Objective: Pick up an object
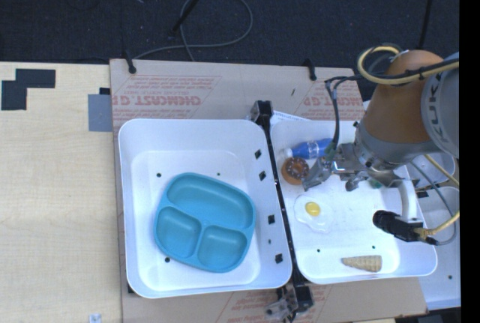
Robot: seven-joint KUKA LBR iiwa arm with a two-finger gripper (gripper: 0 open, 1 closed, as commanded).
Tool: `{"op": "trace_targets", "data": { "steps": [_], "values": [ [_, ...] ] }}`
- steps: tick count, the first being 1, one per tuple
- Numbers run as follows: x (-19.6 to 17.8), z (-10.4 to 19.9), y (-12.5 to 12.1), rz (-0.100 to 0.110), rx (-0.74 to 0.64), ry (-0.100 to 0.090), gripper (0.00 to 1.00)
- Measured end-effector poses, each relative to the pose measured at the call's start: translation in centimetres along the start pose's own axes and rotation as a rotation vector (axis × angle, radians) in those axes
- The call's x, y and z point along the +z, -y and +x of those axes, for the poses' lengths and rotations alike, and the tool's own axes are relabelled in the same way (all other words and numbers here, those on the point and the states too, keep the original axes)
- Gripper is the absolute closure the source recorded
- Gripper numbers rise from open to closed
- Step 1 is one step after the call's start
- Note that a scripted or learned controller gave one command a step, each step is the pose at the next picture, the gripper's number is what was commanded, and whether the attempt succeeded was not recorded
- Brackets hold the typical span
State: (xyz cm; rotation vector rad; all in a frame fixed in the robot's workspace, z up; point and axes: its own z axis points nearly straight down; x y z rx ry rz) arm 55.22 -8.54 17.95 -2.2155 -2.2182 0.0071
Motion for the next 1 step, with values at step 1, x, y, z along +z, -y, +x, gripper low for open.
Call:
{"op": "trace_targets", "data": {
  "steps": [1],
  "values": [
    [4.48, -0.42, -0.37, -0.002, 0.001, 0.000, 0.00]
  ]
}}
